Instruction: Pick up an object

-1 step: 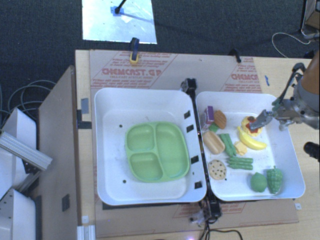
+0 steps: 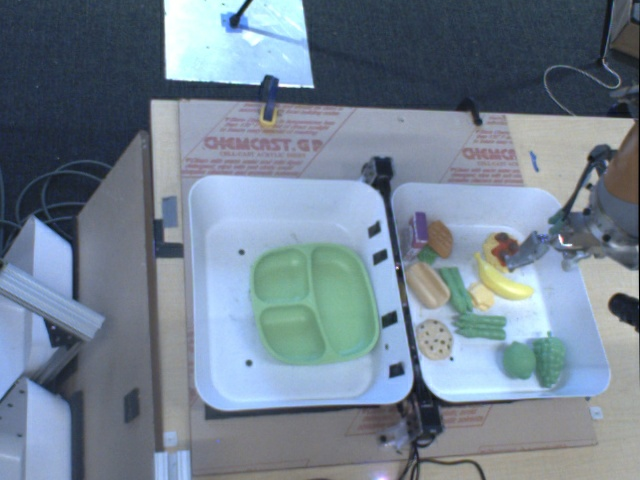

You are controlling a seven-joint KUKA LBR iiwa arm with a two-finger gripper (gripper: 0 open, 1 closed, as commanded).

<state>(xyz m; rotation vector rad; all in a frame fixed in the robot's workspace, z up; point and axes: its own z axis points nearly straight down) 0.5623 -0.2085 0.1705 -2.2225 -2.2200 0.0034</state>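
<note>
Bench with two white bins; gripper (image 2: 522, 252) low over banana (image 2: 503, 280) at frame right, claw state unclear, nothing visibly lifted yet, pick pending.

Gripper (image 2: 522, 252) low over right bin (image 2: 575, 298) beside banana (image 2: 500, 278), toy foods scattered below, green tray (image 2: 313, 303) in left bin (image 2: 220, 268)

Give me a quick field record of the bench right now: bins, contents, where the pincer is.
left bin: holds a green divided tray
right bin: toy food, including banana, cookie, hot dog, green beans, two green vegetables
pincer: over right bin, at the banana's upper end
grasp: cannot tell
</note>
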